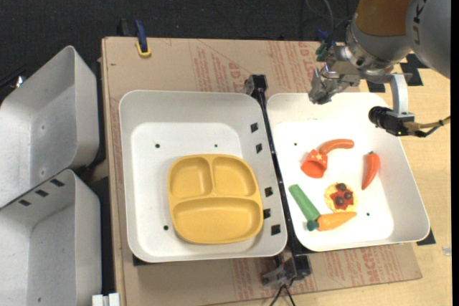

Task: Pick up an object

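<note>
My gripper hangs over the far left corner of the right bin, above its rim, with nothing seen in it. Below it in that bin lie several toy foods: a curved orange sausage, a red pepper piece, a red chili, a green cucumber, a yellow round piece with dark berries and an orange carrot. All of them sit well toward the near side from the gripper.
The left bin holds a yellow divided plate. A black divider runs between the two bins. Two spare white bins stand tilted off the bench at the left.
</note>
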